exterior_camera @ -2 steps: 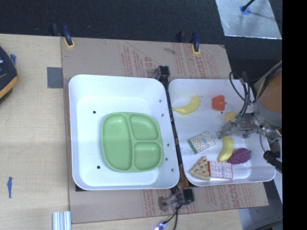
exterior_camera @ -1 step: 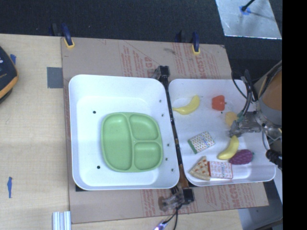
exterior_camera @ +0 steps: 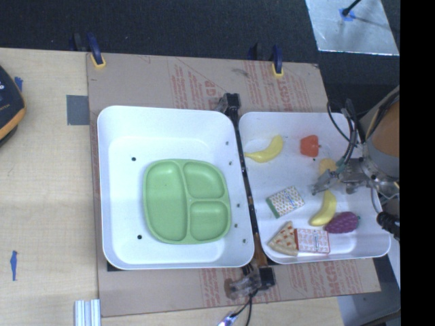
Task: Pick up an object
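In the right bin [exterior_camera: 363, 250] lie several toy items: a yellow banana [exterior_camera: 265, 149] at the upper left, a red piece [exterior_camera: 309, 145], a checkered box [exterior_camera: 285, 201], a second banana [exterior_camera: 324, 210], a purple fruit [exterior_camera: 342, 222], a pizza slice [exterior_camera: 284, 239] and a red-and-white box [exterior_camera: 313, 240]. My gripper [exterior_camera: 326, 181] reaches in from the right and hovers low over the bin's middle right. It is just above the second banana and below a small yellow piece [exterior_camera: 327, 164]. I see nothing held in it.
The left bin [exterior_camera: 115, 182] holds a green divided plate [exterior_camera: 186, 200]. Cables trail from the wrist [exterior_camera: 367, 172] along the right bin's right side. Clamps [exterior_camera: 276, 60] pin the cardboard sheet at the back. A dark device [exterior_camera: 8, 104] sits at the far left.
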Controlling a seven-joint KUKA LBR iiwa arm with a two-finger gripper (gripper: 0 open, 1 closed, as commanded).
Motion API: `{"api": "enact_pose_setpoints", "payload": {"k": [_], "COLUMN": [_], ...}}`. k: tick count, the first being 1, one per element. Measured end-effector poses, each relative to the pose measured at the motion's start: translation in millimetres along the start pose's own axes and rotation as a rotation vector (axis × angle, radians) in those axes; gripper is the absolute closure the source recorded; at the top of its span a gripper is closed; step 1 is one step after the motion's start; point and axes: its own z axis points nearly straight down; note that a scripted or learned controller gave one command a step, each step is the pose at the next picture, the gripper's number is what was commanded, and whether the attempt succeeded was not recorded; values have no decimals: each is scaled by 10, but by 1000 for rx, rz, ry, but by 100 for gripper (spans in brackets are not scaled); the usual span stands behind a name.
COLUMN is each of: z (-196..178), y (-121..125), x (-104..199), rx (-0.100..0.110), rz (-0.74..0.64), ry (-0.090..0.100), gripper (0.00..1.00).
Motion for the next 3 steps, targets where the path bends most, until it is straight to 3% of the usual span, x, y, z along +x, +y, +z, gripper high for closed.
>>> {"api": "enact_pose_setpoints", "payload": {"k": [1,2,3], "z": [-104,-103,102], "y": [2,1,725], "x": [-8,-8,407], "rx": [0,0,-1], "rz": [-3,-3,3], "ry": [-1,-2,2], "gripper": [100,0,0]}}
